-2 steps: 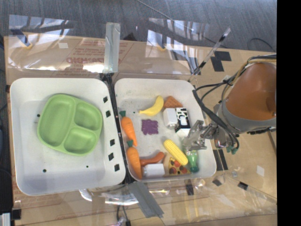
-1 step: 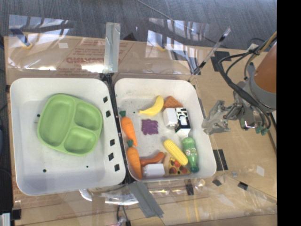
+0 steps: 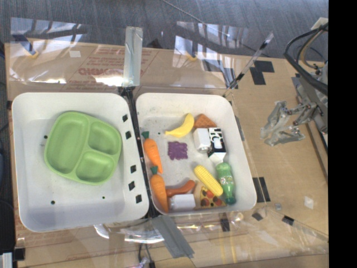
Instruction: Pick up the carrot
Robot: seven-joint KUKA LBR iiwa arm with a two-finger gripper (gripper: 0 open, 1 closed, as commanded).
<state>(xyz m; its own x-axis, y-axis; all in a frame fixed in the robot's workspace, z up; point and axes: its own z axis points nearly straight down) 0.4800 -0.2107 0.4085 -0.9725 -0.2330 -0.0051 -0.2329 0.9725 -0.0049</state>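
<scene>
Approach not yet begun.
The gripper [image 3: 283, 125], finger state I cannot tell, is waiting outside the right bin [image 3: 240, 144]; the carrot [image 3: 152, 154] is lying well left of it, needing a long reach.

The gripper [image 3: 283, 126] at the right was pale and blurred; whether its fingers were apart could not be told. The arm behind it was cut off by the right edge. In the right bin [image 3: 240, 144], a white block [image 3: 182, 201] hid part of a hot dog [image 3: 181, 188], and a small pizza slice [image 3: 208, 197] sat half covered by the corn [image 3: 208, 180]
</scene>
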